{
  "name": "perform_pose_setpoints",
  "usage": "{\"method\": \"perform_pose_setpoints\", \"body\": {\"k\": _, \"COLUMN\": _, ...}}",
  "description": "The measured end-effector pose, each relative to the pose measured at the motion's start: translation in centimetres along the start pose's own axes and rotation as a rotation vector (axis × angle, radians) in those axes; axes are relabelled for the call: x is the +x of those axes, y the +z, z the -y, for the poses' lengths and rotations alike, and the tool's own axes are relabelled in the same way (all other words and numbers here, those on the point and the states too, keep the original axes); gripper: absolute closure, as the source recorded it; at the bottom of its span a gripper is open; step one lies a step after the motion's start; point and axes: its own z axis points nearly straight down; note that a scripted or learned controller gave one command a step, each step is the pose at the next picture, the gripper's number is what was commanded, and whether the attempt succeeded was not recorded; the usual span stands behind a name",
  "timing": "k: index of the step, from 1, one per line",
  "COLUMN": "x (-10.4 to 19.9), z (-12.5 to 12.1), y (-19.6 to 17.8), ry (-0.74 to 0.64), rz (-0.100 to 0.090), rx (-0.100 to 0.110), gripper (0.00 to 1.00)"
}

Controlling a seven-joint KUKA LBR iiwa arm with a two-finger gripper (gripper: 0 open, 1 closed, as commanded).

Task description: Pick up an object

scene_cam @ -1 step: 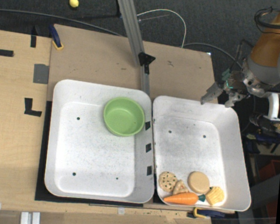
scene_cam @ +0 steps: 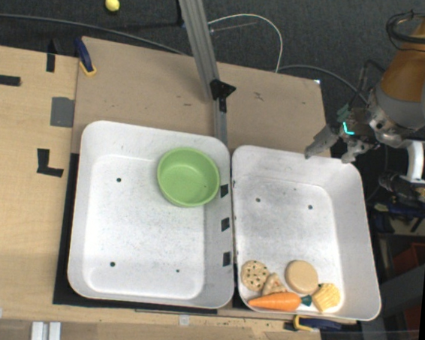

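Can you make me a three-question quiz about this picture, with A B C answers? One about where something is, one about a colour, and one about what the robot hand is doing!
1. Where is the round plastic bowl?
A. left white bin
B. right white bin
C. wooden bench

2. What colour is the bowl?
A. red
B. green
C. blue

3. What is the two-finger gripper doing?
A. holding the orange toy carrot
B. pressing the bowl
C. open and holding nothing

Answers:
1 A, it sits in the left bin's far part.
2 B, it is light green.
3 C, its fingers are spread above the right bin's far rim.

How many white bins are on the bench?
2: the left bin holds a green bowl; the right bin holds toy foods in its near corner.
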Motion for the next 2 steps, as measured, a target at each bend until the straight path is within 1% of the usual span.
{"method": "perform_pose_setpoints", "body": {"k": 1, "x": 1.0, "z": -0.2, "y": 5.1, "ry": 0.0, "rz": -0.001, "rx": 0.004, "gripper": 0.0}}
{"method": "perform_pose_setpoints", "body": {"k": 2, "x": 2.0, "z": -0.4, "y": 11.0, "ry": 0.0, "rz": -0.002, "rx": 0.006, "gripper": 0.0}}
